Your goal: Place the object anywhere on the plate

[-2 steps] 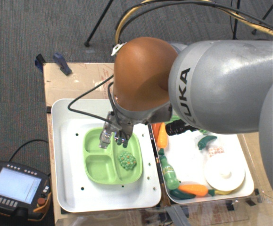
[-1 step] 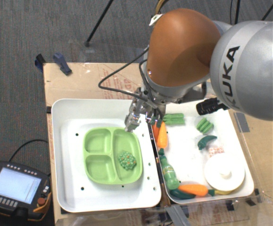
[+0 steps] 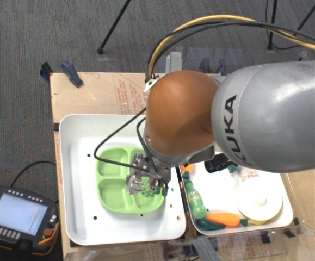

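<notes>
Here, at the far left, a handheld control pendant with a lit screen lies on the floor beside the bench. The left bin carries a green plate divided into compartments; it sits right of the bin's middle, its right edge close to the bin's right wall. A thin black cable loops down over the bin's back half to the plate's left rim.

The gripper hangs low over the plate's near right compartment. At its tip is a small green object with reddish specks, seen against that compartment. I cannot tell whether the gripper is spread or closed, nor whether the object is gripped or simply lying on the plate. Above it the arm, its orange band and grey shell, covers the bin's back right corner and the wall between the bins.

In the right bin, a green bottle lies along the left wall. A carrot lies just right of it along the near edge. A white round disc rests towards the near right corner, with a yellow piece at its near side.
</notes>
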Available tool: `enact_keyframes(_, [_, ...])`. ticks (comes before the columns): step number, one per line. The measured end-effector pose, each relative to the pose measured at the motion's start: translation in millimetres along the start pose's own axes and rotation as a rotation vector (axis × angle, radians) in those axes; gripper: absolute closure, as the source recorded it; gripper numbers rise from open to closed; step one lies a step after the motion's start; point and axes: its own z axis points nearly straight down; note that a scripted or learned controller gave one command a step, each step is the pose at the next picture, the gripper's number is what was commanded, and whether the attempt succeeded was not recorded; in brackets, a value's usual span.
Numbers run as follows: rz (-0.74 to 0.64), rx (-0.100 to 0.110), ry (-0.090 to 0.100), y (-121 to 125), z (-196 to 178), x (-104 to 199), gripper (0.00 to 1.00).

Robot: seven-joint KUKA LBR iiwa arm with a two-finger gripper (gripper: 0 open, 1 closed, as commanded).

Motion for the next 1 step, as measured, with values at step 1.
enact_keyframes(1, [-0.272, -0.003, -0.008, -24.3, -25.4, 6.2, 1.0])
